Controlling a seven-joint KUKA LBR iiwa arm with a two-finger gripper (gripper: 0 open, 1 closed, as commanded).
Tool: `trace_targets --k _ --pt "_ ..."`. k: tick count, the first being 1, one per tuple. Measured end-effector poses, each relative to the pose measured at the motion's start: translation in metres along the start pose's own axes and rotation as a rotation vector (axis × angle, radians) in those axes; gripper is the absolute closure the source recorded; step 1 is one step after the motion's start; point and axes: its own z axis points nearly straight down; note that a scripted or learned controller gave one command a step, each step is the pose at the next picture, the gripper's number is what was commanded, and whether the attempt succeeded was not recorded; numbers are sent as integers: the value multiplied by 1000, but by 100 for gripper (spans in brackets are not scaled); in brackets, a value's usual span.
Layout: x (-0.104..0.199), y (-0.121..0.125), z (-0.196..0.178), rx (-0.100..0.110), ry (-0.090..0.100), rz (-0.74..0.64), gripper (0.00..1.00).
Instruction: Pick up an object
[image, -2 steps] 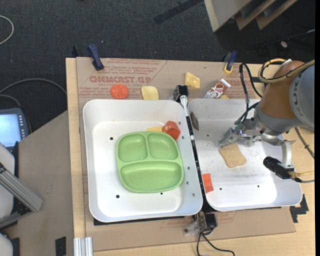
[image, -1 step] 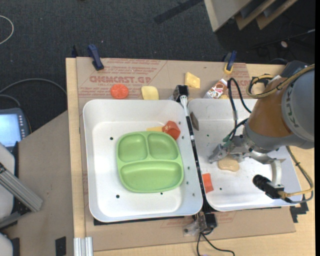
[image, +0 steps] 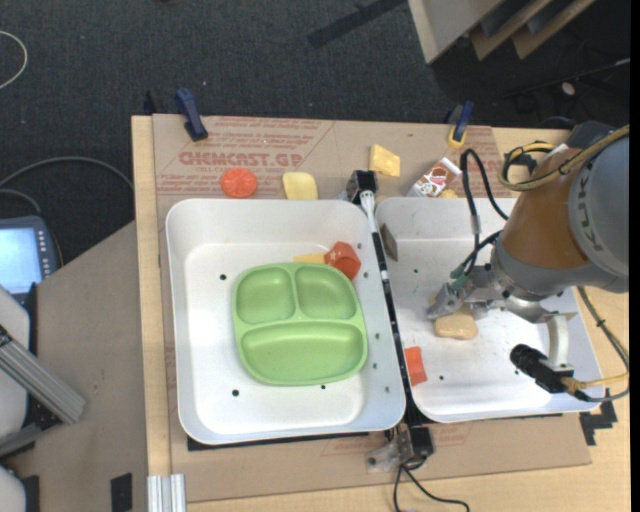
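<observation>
Right bin (image: 480, 400), gripper (image: 455, 300) just above tan object (image: 456, 327)

Landmark: cardboard sheet (image: 250, 150) under both bins.
Clamps: two blue clamps (image: 190, 112) on its far edge.
Screen: lit screen (image: 22, 255) off its left side.

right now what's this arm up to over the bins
The grey and orange arm reaches in from the right, and its end effector is down in the right bin, right at a tan, bread-like piece. Whether it has hold of that piece cannot be told. An orange block lies nearer the divider. The left bin holds a green divided plate and an orange-red piece.
</observation>
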Motion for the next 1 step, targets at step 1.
trace_targets --k 1 --pt "69 -8 -96 -9 3 -9 100"
